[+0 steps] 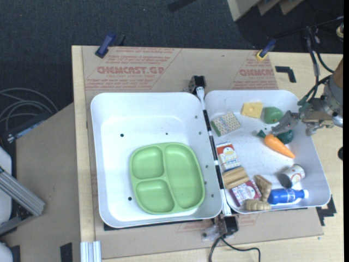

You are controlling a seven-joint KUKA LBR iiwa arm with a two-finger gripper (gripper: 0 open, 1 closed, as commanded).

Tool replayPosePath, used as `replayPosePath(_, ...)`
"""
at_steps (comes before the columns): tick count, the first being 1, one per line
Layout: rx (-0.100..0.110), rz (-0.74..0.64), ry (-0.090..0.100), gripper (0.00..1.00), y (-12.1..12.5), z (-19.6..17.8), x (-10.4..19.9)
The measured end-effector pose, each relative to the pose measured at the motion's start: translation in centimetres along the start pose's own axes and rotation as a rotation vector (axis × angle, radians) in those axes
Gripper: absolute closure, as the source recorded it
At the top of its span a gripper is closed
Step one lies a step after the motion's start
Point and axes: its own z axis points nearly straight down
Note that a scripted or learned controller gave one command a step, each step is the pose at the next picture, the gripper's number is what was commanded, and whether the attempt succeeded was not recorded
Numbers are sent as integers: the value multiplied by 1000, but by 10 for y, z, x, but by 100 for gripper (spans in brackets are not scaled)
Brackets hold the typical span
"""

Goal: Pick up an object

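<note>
Gripper (284, 125) low at right-centre frame, just above the carrot (279, 146); opening impossible to tell, nothing visibly held. Risk: glancing off the green object (272, 114), nudging the carrot aside.

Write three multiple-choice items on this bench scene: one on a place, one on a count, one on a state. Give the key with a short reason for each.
1. Where does the carrot lie?
A. In the right bin
B. On the green plate
C. On the floor

2. How many compartments does the green plate have?
A. Two
B. Three
C. Five

3. How does the blue bottle stand?
A. Upright
B. On its side
C. Held in the air by the gripper

Key:
1. A: the carrot rests on the floor of the right bin, just below the gripper.
2. B: ridges split the plate into one long section and two smaller ones.
3. B: the bottle lies flat near the bin's lower edge, far from the gripper.
</note>
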Motion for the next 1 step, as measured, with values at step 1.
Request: replayPosePath(1,1,0,0,0,71,78,-42)
